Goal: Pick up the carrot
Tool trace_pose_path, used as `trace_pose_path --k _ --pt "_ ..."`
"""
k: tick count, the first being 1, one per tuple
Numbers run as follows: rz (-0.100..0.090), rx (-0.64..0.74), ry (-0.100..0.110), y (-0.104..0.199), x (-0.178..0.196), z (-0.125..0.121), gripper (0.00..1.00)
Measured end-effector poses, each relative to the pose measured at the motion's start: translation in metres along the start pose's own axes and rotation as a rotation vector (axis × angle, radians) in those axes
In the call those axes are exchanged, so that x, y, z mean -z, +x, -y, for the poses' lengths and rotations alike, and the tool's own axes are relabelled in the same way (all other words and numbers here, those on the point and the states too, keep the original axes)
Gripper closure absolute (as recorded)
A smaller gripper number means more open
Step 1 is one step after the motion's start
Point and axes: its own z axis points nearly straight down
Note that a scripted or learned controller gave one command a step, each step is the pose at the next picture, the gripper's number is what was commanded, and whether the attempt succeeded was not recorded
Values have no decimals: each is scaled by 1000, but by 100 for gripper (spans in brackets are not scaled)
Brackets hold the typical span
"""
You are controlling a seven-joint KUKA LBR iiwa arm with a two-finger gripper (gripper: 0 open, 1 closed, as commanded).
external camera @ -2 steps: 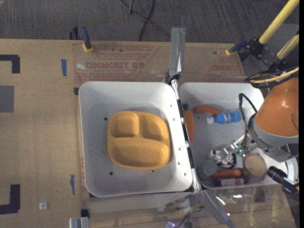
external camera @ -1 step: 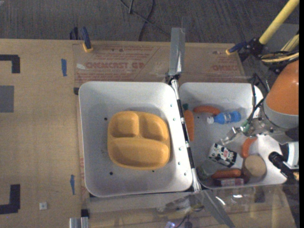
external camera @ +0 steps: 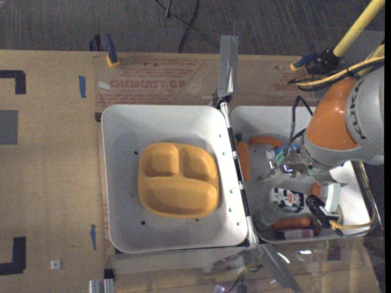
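Right bin (external camera: 360,182) | carrot (external camera: 244,159) by left wall | claw (external camera: 287,166) state unclear

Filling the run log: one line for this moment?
arm over right bin | carrot at its left wall, ungrasped | yellow tray in left bin

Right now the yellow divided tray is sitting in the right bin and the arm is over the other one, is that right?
Not quite. The camera view shows the yellow divided tray in the left bin, not the right one. The arm is over the other one, the right bin, as you said.
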Motion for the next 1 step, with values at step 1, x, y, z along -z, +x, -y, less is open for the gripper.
trace_pose_path --k 1 --pt "1 -209 -2 8 0 -27 0"
